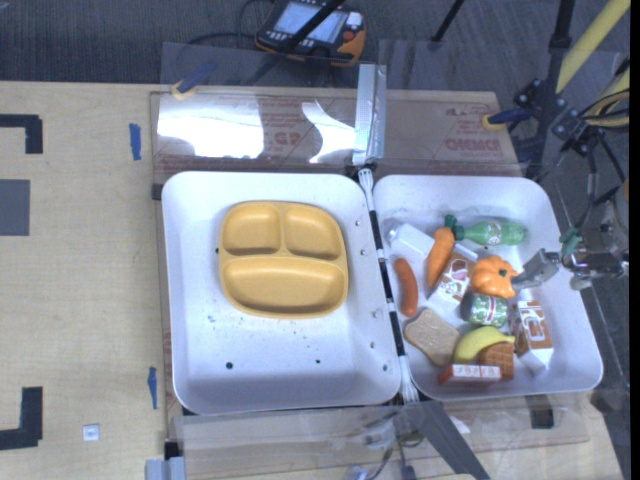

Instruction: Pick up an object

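Camera view, looking down: two white bins side by side. Left bin (190,368) holds yellow divided plate (284,258). Right bin (575,353) holds toy food pile: carrot (439,255), sausage (406,286), bread slice (432,336), green bottle (492,233). Gripper (560,261) at right bin's right rim, grip state cannot tell.

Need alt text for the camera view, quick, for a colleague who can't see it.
Two white bins sit side by side: the left bin holds a yellow divided plate, the right bin a pile of toy food. The gripper is at its right edge.
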Controlling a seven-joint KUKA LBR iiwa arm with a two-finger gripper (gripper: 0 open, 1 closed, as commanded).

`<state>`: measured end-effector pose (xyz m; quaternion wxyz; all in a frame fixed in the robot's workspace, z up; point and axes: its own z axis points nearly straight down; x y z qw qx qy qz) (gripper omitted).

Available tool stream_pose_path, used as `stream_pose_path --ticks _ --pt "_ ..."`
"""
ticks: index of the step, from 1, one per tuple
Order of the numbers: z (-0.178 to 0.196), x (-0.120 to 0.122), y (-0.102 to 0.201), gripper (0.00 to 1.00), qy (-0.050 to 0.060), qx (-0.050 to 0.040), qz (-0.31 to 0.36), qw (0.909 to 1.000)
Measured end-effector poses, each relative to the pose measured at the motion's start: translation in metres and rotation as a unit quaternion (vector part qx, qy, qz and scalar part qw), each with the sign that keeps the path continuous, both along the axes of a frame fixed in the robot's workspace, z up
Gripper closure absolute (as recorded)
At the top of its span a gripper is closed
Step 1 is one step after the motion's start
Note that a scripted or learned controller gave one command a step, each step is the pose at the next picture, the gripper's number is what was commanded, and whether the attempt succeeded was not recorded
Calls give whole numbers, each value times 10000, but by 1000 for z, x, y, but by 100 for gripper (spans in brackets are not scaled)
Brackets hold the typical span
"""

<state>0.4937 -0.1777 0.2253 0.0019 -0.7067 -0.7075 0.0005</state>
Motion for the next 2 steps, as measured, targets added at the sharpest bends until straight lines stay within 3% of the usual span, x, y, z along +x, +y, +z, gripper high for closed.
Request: stream_pose_path --ticks 1,2 --pt "-139 32 -6 0 -37 -17 14 10000" --pt "-128 33 -6 100 -60 -25 6 10000"
